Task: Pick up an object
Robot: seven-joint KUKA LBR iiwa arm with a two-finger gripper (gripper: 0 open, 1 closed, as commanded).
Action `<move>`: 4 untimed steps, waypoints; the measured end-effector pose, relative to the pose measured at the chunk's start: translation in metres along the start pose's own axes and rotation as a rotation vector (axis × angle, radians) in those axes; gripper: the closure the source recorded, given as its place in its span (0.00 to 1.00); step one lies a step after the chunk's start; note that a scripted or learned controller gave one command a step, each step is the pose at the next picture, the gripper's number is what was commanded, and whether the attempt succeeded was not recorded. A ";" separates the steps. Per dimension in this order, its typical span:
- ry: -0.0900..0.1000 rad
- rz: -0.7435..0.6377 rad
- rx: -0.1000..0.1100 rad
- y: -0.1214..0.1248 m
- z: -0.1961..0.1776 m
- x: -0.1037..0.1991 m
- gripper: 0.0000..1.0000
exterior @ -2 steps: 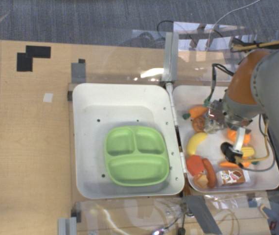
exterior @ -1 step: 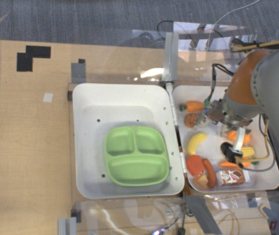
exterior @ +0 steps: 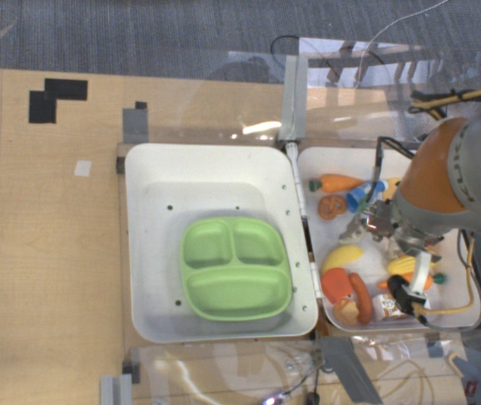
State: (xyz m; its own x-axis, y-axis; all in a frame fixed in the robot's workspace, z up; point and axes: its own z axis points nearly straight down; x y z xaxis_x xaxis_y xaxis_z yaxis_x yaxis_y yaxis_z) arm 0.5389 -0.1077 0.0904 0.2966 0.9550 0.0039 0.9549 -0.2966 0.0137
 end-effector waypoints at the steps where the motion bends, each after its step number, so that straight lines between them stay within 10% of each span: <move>1: -0.002 -0.034 0.005 0.097 0.004 0.036 0.00; 2: -0.003 -0.042 0.010 0.097 -0.008 0.037 1.00; 3: -0.005 0.022 0.018 0.118 -0.050 0.058 1.00; 4: -0.002 -0.053 0.010 0.030 -0.103 0.083 1.00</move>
State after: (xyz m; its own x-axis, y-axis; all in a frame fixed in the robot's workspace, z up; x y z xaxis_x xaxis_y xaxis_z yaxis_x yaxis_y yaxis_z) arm 0.5909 -0.0374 0.1944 0.2459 0.9693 0.0019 0.9693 -0.2459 0.0036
